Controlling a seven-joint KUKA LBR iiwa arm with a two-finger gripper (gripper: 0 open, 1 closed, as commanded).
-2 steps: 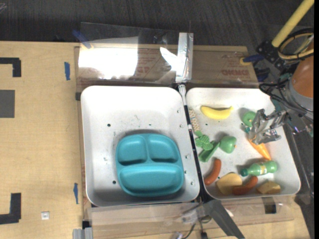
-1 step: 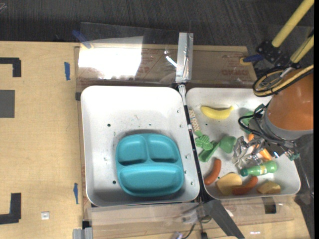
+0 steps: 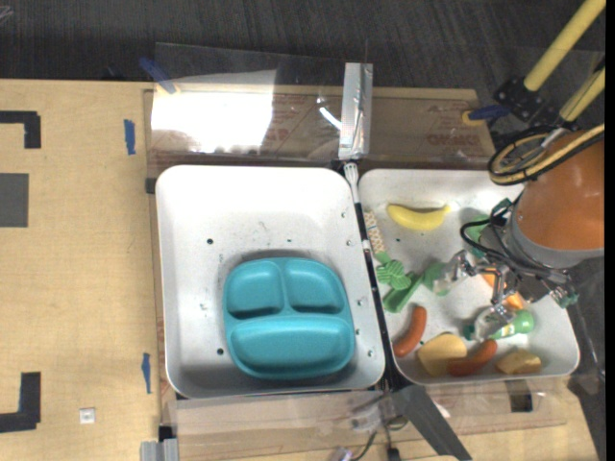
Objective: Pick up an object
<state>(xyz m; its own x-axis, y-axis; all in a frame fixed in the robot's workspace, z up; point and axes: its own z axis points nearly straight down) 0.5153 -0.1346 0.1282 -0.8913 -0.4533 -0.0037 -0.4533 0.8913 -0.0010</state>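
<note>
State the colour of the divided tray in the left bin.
The divided tray is teal blue, seen plainly in the camera view, lying in the white left bin.

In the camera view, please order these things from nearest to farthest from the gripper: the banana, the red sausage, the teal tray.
Measured from the gripper, low in the right bin:
1. The red sausage, left of the gripper in the same bin.
2. The banana, at that bin's top, up and left of the gripper.
3. The teal tray, in the left bin.
</note>
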